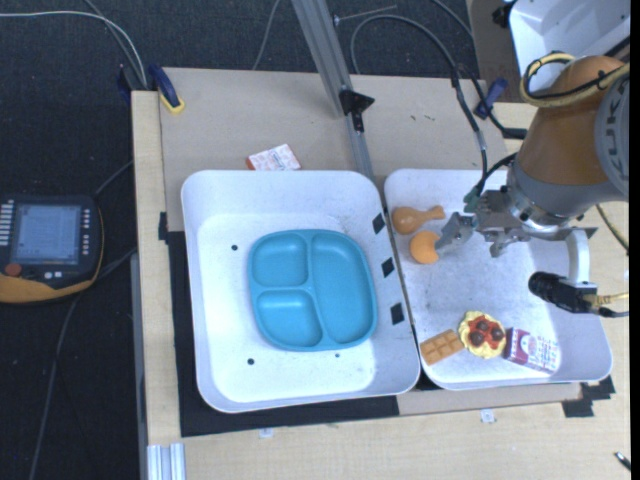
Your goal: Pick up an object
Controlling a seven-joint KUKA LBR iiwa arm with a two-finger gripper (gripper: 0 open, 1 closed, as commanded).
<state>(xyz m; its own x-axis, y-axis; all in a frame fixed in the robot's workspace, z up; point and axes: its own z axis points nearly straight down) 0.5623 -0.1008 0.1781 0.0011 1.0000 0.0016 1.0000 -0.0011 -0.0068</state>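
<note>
My gripper [471, 240] hangs over the upper middle of the right bin [590, 368], open, with nothing between its fingers. Just to its left lie an orange ball [425, 250] and an orange drumstick-shaped toy [414, 217]; the left fingertip [446, 238] is close beside the ball. Near the bin's front edge sit a waffle piece [441, 347], a berry tart [482, 334] and a red-and-white packet [531, 350].
A blue divided plate [309, 288] lies in the left bin [215, 368]. A small red-and-white card [273, 158] rests on the bench behind it. A slanted metal pole [330, 53] rises at the back. A black fitting [556, 290] with a cable hangs from the arm over the right bin.
</note>
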